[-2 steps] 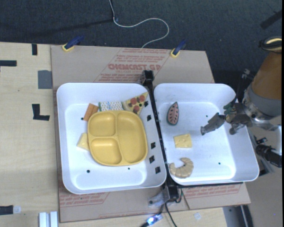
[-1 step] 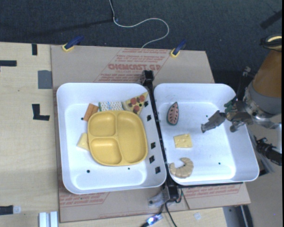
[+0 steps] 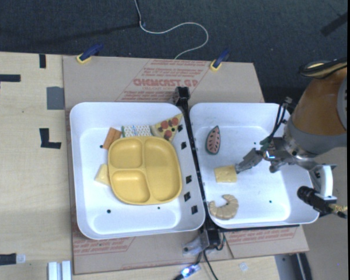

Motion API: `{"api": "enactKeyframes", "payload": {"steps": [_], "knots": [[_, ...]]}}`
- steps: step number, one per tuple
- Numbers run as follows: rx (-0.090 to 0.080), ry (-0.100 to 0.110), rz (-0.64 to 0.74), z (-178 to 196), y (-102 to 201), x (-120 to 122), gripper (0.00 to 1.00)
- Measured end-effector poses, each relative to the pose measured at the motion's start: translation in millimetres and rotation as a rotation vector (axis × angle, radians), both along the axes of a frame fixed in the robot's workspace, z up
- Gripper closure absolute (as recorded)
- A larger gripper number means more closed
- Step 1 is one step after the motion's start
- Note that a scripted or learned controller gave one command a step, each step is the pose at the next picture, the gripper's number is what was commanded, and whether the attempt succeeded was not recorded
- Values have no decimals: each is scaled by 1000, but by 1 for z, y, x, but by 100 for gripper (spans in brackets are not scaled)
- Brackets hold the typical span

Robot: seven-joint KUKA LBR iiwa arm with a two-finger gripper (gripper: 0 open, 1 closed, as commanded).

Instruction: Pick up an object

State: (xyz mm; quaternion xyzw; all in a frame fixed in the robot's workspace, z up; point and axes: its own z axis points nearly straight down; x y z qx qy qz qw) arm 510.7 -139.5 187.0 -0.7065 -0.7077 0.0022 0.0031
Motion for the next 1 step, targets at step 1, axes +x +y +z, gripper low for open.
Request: {"api": "enactKeyframes", "payload": {"steps": [1], "knots": [[0,0,-1,-64,-4,-1,0]]}}
